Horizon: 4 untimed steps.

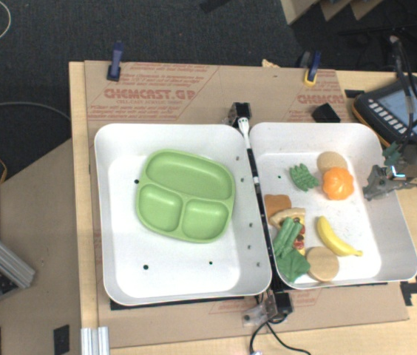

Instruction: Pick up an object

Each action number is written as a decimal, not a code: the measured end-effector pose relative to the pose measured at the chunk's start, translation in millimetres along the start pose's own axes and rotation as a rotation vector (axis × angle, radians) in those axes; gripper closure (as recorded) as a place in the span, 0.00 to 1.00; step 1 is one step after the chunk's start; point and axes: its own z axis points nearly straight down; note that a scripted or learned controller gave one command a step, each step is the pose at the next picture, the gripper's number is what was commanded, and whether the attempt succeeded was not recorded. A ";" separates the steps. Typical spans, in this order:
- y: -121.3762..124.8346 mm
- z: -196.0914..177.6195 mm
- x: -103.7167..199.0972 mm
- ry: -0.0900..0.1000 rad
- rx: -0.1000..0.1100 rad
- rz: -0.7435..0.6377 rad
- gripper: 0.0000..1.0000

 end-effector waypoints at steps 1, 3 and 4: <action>1.2 -86.3 120.1 0.004 -0.021 -0.024 1.00; -1.3 -45.1 248.1 0.001 -0.007 -0.009 0.00; -0.9 -55.8 248.5 0.002 -0.010 -0.010 1.00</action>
